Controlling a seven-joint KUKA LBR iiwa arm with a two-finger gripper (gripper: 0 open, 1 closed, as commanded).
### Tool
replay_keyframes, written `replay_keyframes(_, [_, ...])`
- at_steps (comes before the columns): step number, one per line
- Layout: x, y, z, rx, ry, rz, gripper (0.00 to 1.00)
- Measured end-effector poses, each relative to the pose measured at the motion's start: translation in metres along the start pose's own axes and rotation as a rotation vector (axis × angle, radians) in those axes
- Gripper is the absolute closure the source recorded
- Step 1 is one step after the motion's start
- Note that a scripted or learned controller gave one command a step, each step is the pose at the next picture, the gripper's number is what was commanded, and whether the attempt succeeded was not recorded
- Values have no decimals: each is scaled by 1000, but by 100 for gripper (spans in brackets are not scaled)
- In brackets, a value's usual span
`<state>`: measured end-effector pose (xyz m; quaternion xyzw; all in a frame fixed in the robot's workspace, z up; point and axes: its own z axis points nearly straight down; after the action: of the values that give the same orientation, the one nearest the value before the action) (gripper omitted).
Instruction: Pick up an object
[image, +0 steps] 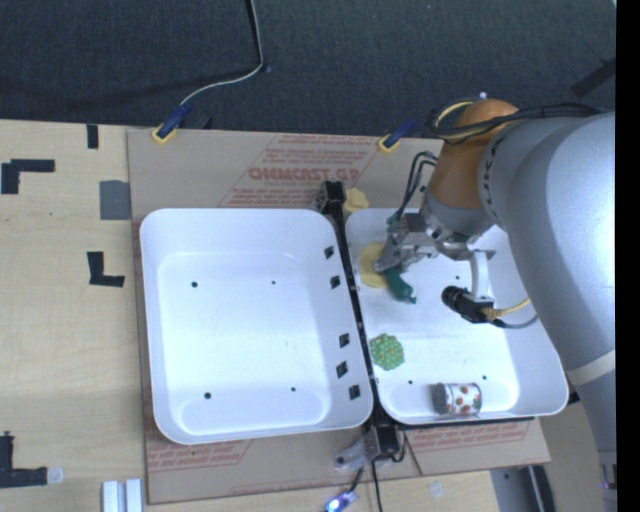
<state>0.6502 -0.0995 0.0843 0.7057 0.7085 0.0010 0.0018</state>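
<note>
Beside the divider (347, 290), gripper (397, 262) crowds yellow object (371, 270).

The grey arm (560, 230) comes in from the right side of the frame, its broad rounded link filling the right edge from the upper part down toward the lower right. An orange band (462, 160) sits above the wrist in the upper right, and below it the wrist points down and toward the left. The gripper (397, 262) hangs at the end of the wrist, right of the frame's centre and a little above mid-height, with its metal body tilted toward the lower left.
</note>
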Motion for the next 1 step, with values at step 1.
replay_keyframes(1, [-9, -31, 0, 6, 0, 4, 100])
